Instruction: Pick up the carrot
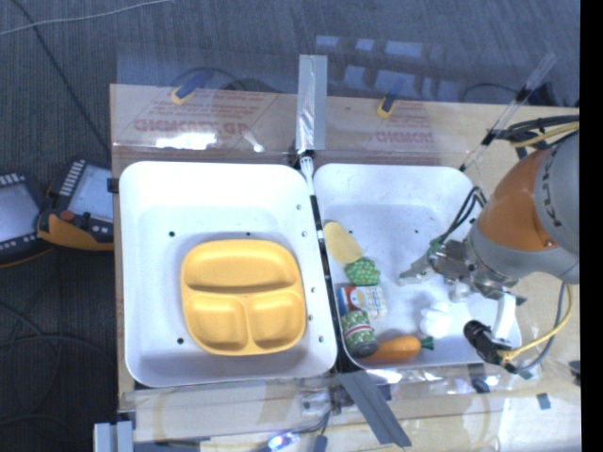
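Observation:
The orange carrot with a green stub lies on its side at the front edge of the right bin. My gripper hangs over the middle of that bin, up and to the right of the carrot and apart from it. The arm's orange band and grey wrist cover the bin's right side. Nothing shows in the gripper.
A yellow item, a green broccoli-like toy, a labelled packet and a green can line the right bin's left wall. A white lump sits beside the carrot. The left bin holds a yellow divided plate.

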Robot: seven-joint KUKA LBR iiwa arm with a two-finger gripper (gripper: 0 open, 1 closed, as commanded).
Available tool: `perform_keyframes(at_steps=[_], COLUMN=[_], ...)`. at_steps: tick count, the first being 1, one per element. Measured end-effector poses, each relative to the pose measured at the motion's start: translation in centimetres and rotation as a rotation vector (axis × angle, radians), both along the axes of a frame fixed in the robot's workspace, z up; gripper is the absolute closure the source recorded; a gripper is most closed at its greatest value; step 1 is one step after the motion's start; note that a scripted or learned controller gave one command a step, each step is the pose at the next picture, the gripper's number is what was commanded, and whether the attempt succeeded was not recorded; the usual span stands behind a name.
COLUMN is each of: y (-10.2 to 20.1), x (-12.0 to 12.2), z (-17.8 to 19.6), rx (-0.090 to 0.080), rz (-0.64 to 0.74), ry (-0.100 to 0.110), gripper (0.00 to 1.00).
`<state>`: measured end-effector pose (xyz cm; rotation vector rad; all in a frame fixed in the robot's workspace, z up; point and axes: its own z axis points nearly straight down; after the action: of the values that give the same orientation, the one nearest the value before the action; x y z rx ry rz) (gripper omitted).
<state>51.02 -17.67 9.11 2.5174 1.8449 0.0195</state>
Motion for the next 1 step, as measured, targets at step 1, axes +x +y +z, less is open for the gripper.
perform_keyframes(at_steps=[1], y=[0.07], x=[0.03], z=[0.62], rx=[0.004], rz=[0.000], ry=[0.006], gripper=[1.00])
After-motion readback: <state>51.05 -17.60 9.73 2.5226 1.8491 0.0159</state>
